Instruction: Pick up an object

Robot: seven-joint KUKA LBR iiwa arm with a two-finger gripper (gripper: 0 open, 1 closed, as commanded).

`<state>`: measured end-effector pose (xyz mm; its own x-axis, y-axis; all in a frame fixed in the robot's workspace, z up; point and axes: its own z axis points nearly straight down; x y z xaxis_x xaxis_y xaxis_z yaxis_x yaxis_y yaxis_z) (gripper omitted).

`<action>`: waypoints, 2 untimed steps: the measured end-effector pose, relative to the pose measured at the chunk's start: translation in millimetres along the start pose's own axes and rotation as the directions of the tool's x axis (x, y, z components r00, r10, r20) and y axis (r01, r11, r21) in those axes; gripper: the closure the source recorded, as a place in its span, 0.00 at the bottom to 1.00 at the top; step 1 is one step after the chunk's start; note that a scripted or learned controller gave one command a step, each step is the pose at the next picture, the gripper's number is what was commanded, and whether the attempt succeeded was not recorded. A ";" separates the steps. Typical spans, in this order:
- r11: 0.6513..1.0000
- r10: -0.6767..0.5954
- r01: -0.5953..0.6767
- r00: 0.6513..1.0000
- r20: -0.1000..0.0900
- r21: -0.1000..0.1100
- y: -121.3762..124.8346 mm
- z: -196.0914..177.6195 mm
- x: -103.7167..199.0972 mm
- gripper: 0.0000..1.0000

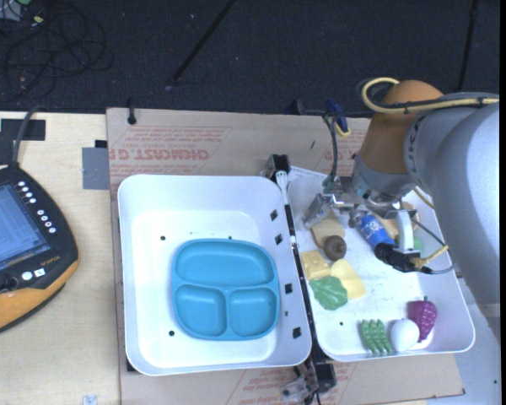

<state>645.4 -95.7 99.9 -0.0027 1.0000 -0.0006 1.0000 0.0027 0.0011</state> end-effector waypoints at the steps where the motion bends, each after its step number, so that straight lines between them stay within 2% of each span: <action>1: 1.000 0.006 -0.006 1.000 -0.002 0.006 -43.0 13.1 6.8 0.00; 2: 1.000 0.001 -0.001 1.000 -0.001 0.001 -0.1 12.5 12.0 0.00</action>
<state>645.2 -83.7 87.4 -0.0015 1.0000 0.0003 1.0000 0.0015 0.0004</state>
